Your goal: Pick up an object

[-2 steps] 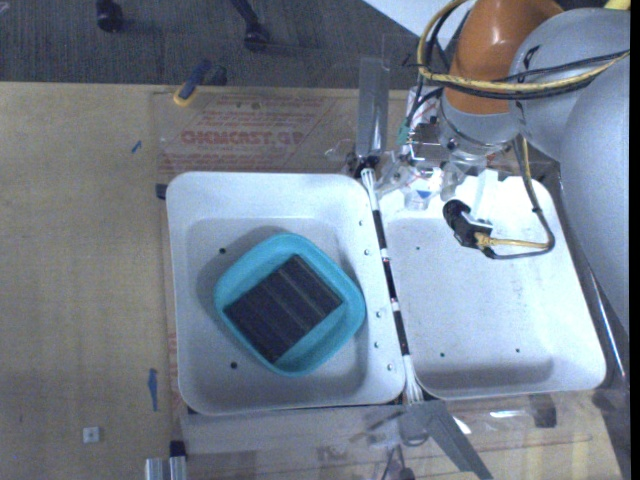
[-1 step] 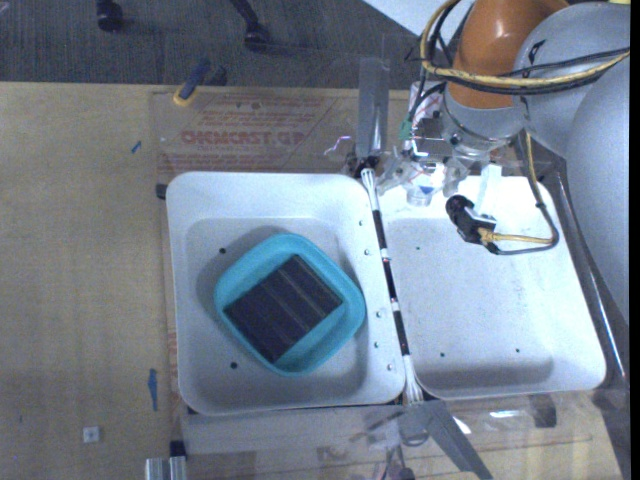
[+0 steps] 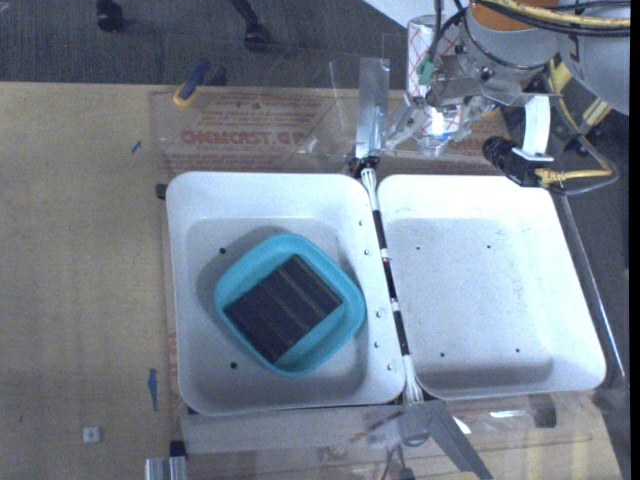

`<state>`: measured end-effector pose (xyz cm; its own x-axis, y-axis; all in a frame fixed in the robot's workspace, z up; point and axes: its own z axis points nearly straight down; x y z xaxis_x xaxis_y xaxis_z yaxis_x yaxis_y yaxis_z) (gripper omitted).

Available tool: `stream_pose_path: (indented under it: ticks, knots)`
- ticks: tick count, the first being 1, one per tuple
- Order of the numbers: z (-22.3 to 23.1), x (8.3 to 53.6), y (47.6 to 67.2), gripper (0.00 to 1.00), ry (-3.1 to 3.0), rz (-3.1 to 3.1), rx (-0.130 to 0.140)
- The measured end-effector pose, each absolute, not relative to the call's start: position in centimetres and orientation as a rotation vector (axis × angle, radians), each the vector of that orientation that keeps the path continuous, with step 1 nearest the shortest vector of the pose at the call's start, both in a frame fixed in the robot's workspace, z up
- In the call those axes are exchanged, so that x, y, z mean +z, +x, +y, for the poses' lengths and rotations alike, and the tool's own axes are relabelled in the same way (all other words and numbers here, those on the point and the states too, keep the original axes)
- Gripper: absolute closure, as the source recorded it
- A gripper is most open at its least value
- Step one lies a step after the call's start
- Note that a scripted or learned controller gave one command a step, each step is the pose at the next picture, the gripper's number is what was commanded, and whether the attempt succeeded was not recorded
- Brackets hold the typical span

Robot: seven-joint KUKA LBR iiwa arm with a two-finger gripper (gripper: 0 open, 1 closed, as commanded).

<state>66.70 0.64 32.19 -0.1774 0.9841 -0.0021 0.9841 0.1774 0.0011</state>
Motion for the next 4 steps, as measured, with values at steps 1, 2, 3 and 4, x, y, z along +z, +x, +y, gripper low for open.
stream_pose_path:
  ticks: [1, 2, 3, 4]
  knots:
    - [1.2, 39.3, 64.5, 1.00, 1.580, 2.709, 0.002]
    - [1.3, 40.4, 64.6, 1.00, 1.575, 2.705, 0.004]
    - [3.9, 37.0, 66.7, 1.00, 1.454, 2.785, -0.001]
    - [0.5, 41.5, 62.3, 1.00, 0.881, 3.013, 0.001]
